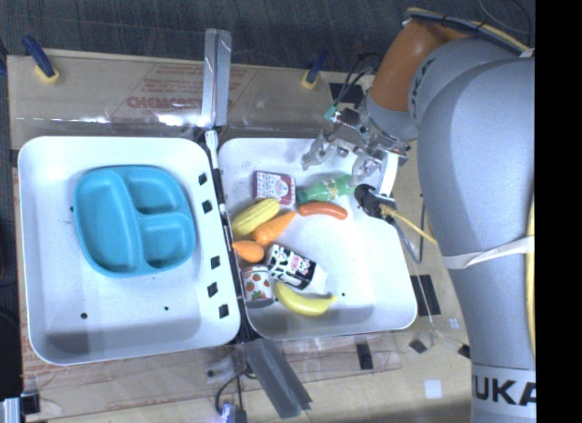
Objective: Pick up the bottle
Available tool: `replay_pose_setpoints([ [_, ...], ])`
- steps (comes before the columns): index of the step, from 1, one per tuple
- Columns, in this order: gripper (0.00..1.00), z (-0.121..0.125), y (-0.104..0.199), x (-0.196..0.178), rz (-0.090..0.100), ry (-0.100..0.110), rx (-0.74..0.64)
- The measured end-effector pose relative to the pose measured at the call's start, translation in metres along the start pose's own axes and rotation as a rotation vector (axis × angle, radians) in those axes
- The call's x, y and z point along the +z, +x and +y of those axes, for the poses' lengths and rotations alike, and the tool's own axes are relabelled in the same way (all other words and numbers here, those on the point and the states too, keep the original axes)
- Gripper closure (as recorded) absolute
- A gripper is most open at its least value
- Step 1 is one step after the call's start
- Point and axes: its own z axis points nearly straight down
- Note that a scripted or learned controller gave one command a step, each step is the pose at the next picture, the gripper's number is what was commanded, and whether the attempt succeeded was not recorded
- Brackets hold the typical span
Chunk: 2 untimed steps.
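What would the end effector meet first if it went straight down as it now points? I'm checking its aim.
Probably the green bottle, lying just below the end effector, though depth is unclear from this slanted view.

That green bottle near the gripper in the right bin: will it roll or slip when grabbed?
The green bottle lies on its side, so a nudge would probably roll it. It looks like smooth, see-through plastic, likely light and a bit slippery. The sausage lies close alongside and may get pushed too. The gripper sits just above it.
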Motion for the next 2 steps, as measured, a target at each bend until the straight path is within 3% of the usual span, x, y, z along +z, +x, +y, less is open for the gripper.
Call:
replay_pose_setpoints([
  [1,0.0,-0.0103,-0.012,0.0516,-0.001,0.001,0.056],
  [2,1.0,-0.0107,-0.0097,0.0416,0.0,0.005,0.048],
])
